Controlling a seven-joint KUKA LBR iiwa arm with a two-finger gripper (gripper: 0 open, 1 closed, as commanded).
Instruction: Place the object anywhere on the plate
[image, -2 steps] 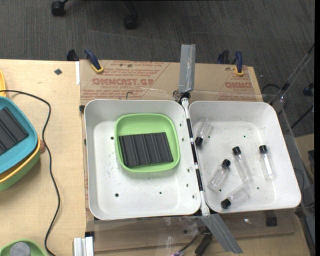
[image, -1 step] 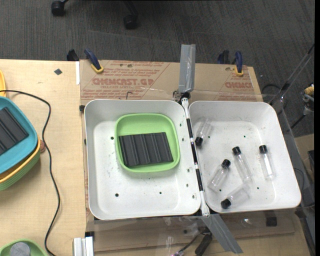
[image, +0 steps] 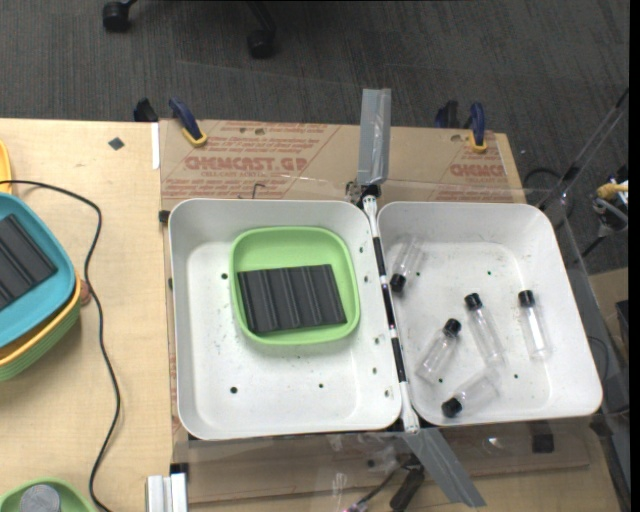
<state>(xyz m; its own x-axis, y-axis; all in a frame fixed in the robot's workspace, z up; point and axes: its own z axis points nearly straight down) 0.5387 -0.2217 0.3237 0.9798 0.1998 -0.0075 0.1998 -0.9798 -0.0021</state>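
Camera view shows five clear vials (image: 470, 340) in the right bin (image: 560, 240). The arm should grab one by its middle, then lower it onto the green plate (image: 293, 250) in the left bin (image: 195, 330). The gripper's state cannot be told.

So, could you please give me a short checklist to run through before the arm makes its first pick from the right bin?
1. Square green plastic plate sits flat in the left white bin: ok.
2. Plate free to receive an object: not ok, a dark ribbed rectangular mat covers most of it.
3. Clear plastic vials with black caps lie in the right white bin, five by my count: ok.
4. A vial lies apart for an easy pick: ok, the one furthest right has room around it.
5. Vial by the divider: not ok, tight against the wall.
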